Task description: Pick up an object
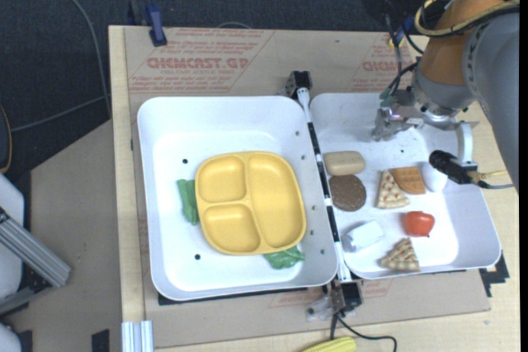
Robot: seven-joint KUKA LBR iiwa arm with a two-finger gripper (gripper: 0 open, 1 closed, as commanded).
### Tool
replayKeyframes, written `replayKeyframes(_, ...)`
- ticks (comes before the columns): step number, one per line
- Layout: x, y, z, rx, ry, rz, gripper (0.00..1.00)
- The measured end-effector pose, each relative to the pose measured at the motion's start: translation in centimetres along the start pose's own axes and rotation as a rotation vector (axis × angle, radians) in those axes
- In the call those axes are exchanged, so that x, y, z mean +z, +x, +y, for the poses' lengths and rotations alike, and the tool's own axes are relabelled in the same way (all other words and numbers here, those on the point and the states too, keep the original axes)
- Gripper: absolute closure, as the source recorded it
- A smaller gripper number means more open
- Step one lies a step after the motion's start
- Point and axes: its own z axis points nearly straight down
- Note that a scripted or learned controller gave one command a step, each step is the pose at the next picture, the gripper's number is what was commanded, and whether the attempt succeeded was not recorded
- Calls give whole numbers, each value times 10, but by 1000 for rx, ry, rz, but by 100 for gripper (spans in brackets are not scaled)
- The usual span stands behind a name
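Counter (190,62) with two bins: claw (386,126), state cannot tell, hovers in approach; next move, descend onto bun (344,162) just below-left of it.

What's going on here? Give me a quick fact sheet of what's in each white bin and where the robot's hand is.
left bin: yellow divided plate, green leafy pieces sticking out from under it
right bin: tan bun, brown patty, two pizza slices, toast piece, red tomato, white block
gripper: over the right bin's far end, apart from the food
held: nothing seen between the fingers
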Motion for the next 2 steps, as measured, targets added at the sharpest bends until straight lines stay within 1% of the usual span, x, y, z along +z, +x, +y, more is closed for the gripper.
replayKeyframes(1,-71,-79,20,2,4,1,100)
replayKeyframes(2,-109,-79,18,1,3,1,100)
